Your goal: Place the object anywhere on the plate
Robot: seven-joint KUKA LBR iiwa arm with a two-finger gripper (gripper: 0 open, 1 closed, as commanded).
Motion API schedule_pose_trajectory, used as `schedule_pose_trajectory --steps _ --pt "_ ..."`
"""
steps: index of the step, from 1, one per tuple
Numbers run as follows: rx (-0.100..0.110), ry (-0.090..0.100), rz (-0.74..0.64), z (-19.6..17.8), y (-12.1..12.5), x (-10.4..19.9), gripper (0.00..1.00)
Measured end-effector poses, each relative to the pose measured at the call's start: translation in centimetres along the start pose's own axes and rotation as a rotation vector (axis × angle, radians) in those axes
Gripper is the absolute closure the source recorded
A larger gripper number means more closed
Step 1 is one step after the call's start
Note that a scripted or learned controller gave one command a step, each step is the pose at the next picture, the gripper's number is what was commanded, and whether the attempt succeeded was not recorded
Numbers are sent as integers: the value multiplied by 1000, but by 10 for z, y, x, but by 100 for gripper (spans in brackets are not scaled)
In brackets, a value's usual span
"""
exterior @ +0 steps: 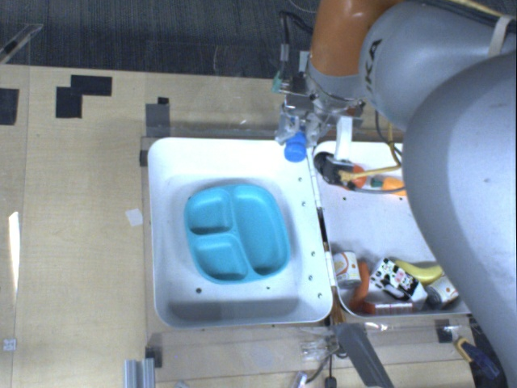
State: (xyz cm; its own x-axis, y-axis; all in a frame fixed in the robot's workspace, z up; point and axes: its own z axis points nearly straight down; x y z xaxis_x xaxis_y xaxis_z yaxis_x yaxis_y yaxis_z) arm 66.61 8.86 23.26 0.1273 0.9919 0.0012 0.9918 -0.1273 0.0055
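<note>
Over the bin rim (pixel 218 143) beyond the plate (pixel 237 231), claw (pixel 293 132) tight around blue object (pixel 295 149); "KA" on arm (pixel 420 63).

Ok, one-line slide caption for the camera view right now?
Gripper hovers over the left bin's far right corner, small blue object at its tip; blue divided plate lies mid-bin.

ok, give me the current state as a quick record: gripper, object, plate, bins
gripper: above the far right corner of the left bin, shut on the blue object
blue object: small, between the gripper's fingers, apart from the plate
plate: blue, three compartments, flat in the middle of the left bin
left bin: white, holds the plate
right bin: white, loose items at its near end, among them a yellow piece; an orange piece at the far end
task status: object not yet on the plate
</note>
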Motion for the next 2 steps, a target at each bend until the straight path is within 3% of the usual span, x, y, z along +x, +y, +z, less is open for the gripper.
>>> schedule_pose_trajectory --steps 1,2 --pt "5 0 65 50 -87 42 100" --pt "2 0 -102 38 -81 11 100"
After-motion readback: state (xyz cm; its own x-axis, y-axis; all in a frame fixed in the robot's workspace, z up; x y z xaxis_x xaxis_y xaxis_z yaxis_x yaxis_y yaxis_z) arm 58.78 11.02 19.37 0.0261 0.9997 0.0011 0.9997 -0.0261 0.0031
